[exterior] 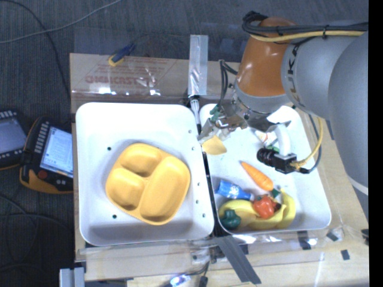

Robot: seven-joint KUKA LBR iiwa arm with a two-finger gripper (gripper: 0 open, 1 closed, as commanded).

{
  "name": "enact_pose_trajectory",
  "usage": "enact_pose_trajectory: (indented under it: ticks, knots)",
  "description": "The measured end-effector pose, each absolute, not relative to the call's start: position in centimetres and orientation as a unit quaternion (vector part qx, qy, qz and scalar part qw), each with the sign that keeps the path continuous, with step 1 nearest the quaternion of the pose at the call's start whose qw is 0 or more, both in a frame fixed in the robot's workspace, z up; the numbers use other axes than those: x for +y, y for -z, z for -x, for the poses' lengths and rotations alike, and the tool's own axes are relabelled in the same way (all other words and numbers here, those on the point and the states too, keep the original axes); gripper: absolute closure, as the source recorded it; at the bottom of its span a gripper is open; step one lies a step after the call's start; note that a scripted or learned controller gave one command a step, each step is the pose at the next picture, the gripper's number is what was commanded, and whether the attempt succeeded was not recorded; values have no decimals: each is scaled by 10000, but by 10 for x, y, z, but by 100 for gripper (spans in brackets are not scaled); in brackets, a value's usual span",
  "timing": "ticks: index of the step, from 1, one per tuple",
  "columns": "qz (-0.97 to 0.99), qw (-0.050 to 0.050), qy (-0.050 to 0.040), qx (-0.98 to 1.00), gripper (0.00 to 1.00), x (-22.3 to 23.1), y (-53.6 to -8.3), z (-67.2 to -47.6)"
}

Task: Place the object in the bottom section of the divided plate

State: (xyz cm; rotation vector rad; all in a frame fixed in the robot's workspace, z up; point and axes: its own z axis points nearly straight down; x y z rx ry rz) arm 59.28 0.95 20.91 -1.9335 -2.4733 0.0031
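Dark carpet ringed your table. Nearest its front edge, the divided plate (148, 183) waited bare in the left bin (90, 130). Farther back, your tool (216, 127) hovered over a yellow wedge (214, 146), tip pointing left; I couldn't tell its grip. You'd next carry it leftward.

Bright, even light falls from above, and the two white bins (90, 130) come close to washing out, their rims almost glaring. Shadows are soft and short (the yellow divided plate (148, 183) casts only a faint one). Focus is slightly soft throughout; the dark floor (36, 34) looks grainy.
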Motion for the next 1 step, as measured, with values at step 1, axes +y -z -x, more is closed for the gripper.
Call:
enact_pose_trajectory:
  ticks: [1]
  knots:
    - [6675, 19, -20, -7446, 100, 99, -182, -542]
